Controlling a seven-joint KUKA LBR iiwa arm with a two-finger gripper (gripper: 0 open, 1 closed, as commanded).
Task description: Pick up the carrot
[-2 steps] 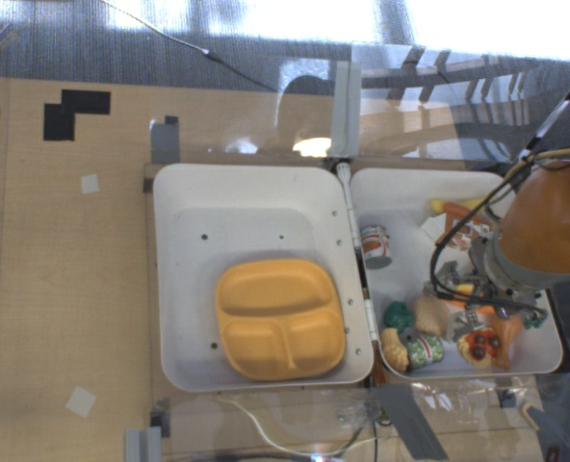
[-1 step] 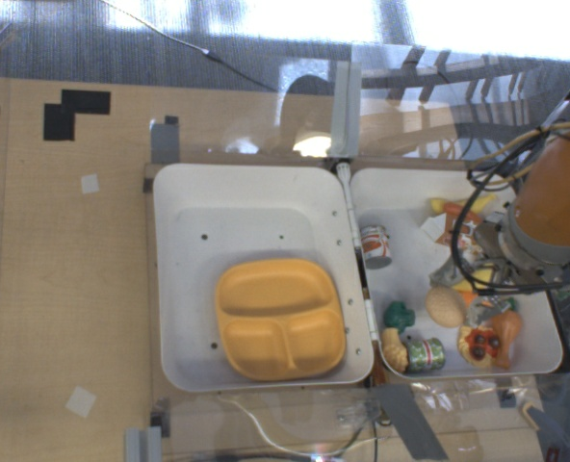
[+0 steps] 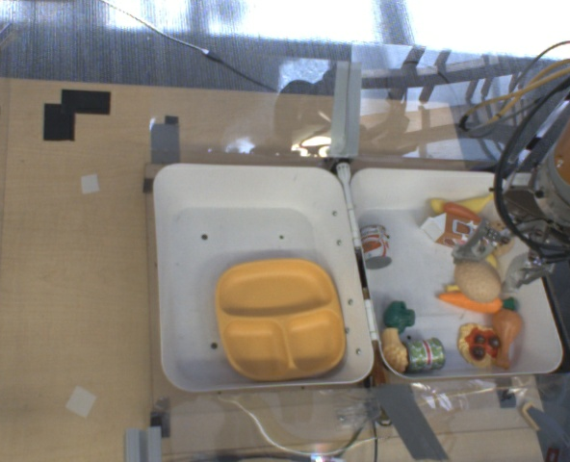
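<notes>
The carrot [image 3: 470,303] is orange with a green tip and lies flat in the right bin [image 3: 401,195], near its right side. A beige egg-shaped item [image 3: 478,280] touches its upper edge. My gripper [image 3: 501,259] hangs just above and to the right of the carrot, coming in from the right. Its two grey fingers [image 3: 476,246] stand apart, open, with nothing held between them. The carrot lies on the bin floor, apart from the fingers.
Around the carrot lie a brown pear-shaped item [image 3: 507,327], a pizza slice [image 3: 477,345], a green broccoli [image 3: 398,314], two cans [image 3: 425,354] [image 3: 375,245], a red-and-white carton [image 3: 455,227] and a yellow piece [image 3: 461,205]. The left bin [image 3: 184,258] holds a yellow divided plate [image 3: 280,318].
</notes>
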